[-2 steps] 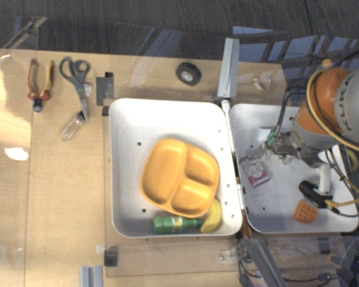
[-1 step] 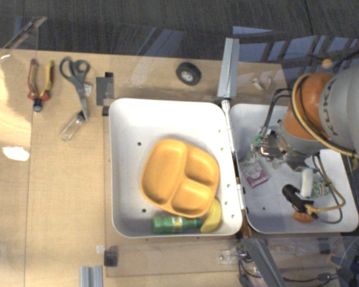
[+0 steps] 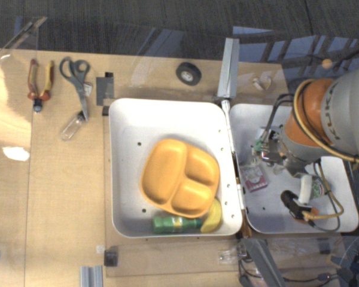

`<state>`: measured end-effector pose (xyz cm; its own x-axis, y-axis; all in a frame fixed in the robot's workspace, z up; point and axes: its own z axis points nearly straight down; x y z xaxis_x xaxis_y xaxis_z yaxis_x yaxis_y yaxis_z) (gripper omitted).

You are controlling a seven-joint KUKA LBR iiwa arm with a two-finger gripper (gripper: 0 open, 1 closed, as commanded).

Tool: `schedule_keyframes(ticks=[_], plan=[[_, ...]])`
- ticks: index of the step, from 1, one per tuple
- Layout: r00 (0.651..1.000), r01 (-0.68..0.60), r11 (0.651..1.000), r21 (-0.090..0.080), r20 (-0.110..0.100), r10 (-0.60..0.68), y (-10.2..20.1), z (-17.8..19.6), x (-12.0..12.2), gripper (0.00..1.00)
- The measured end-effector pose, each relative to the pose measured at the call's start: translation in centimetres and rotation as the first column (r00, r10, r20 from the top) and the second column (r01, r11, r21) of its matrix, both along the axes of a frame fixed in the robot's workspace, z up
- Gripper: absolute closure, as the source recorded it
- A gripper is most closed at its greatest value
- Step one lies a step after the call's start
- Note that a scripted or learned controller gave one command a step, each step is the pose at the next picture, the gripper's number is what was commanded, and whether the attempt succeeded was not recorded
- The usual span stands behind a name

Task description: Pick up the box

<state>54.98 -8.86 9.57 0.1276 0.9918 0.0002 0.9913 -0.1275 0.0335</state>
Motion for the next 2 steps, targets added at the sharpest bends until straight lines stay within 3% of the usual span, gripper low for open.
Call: schedule_keyframes(ticks=[1,2], plan=[[0.988,-0.155,0.988,-0.004,-0.014,0.155,0.16,-0.17,1.64,0.0],[0.981,-0.194,0.981,-0.005,-0.009,0.194,0.03,-0.15,1.58,0.0]])
